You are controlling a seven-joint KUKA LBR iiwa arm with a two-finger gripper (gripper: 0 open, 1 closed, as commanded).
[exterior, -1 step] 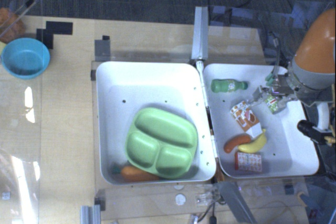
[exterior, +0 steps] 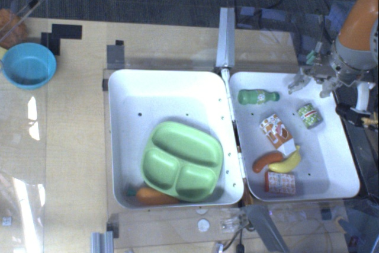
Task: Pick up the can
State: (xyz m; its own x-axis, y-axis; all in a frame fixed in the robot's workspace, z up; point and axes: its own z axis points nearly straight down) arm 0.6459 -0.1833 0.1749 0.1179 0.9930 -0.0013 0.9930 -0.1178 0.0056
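So your bench [exterior: 71, 145] was that pale wood top with dark carpet behind it, cables looping across the floor at the back, and a blue bowl [exterior: 28, 64] sitting off on the far left. Two white bins side by side: the left bin [exterior: 130, 103] had a green divided tray [exterior: 182, 160] in it with something orange [exterior: 155, 196] poking out from under its near edge. The right bin [exterior: 337, 169] held the can [exterior: 309, 115], lying toward the right side, with a green bottle [exterior: 257, 96] on its side near the back left, a small carton [exterior: 276, 130] in the middle, then a sausage [exterior: 267, 161], a banana [exterior: 285, 162] and a red box [exterior: 280, 183] bunched toward the front. Your gripper [exterior: 311, 83] hung over the back edge of that bin, fingers spread with nothing between them, just behind the can and not touching it, and nothing sat between the two
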